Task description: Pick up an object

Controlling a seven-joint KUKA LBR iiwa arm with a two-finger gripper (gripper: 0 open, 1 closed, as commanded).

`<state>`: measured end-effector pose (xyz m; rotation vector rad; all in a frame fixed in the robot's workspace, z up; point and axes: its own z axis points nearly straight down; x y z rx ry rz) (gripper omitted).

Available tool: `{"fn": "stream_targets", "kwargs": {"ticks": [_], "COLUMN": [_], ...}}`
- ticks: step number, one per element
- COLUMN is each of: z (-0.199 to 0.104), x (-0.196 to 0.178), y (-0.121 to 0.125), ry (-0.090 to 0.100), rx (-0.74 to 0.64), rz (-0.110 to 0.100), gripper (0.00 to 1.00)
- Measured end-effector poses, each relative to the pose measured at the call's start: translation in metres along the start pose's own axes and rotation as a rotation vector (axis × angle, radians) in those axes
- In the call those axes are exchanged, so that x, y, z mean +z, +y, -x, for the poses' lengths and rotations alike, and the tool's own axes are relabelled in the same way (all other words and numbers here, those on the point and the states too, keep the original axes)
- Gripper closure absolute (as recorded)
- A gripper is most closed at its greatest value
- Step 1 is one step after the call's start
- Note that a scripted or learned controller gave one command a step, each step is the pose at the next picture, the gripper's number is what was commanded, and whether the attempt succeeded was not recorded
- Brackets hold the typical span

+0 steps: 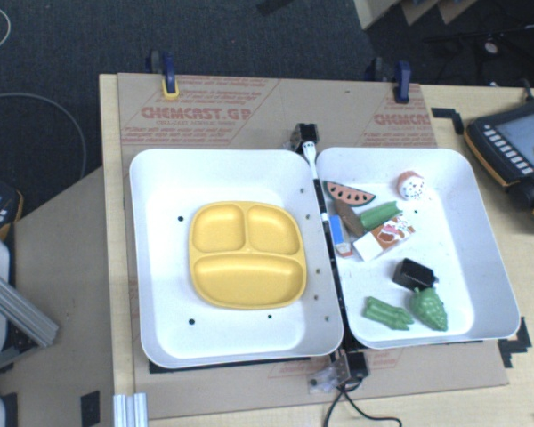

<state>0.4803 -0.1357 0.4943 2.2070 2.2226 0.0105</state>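
Observation:
The right bin holds several small toys. A watermelon slice lies at its upper left, with a green pickle-like piece just below it. Near the top sits a round white and red toy. A white and red block rests in the middle, and a blue piece lies along the bin's left wall. Lower down are a black block, a green bumpy toy and a green vegetable piece.
The left bin carries a yellow divided plate. Both bins sit on a cardboard sheet held by blue clamps at the back. A black and orange handheld pendant lies at the right edge.

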Motion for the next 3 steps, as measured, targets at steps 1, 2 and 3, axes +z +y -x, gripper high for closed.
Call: {"fn": "stream_targets", "kwargs": {"ticks": [1, 2, 3], "z": [0.027, -0.047, -0.027], "x": [0.076, -0.049, 0.072], "y": [-0.002, 0.001, -0.002], "ry": [0.003, 0.001, 0.003], "rx": [0.01, -0.002, 0.01], "rz": [-0.018, 0.006, -0.024], "gripper": [1.0, 1.0, 1.0]}}
